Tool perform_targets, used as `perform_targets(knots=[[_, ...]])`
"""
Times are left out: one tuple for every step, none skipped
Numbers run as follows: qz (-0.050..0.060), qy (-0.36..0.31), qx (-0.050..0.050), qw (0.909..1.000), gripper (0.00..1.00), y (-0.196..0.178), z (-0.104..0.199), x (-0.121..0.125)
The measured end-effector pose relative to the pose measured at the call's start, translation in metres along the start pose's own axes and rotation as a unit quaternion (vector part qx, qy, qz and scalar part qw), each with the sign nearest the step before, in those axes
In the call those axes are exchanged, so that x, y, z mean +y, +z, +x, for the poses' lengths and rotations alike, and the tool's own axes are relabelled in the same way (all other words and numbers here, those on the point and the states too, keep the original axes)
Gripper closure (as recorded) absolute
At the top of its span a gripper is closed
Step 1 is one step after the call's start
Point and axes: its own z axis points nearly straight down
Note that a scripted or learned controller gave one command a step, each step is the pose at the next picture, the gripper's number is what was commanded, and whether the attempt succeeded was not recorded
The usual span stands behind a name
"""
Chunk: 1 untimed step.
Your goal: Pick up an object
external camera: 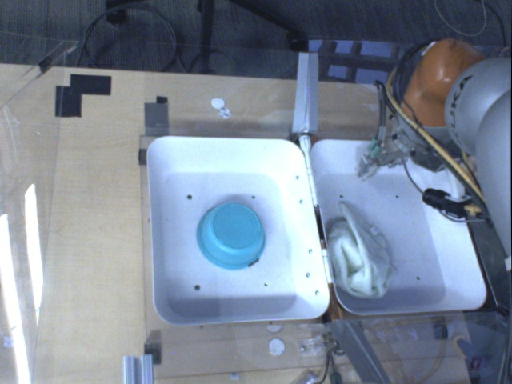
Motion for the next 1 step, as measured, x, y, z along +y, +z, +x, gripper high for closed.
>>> perform_targets(knots=[[-0.002, -0.208, -0.001, 0.9782, 1.0, -0.106, -0.0071, -0.001]])
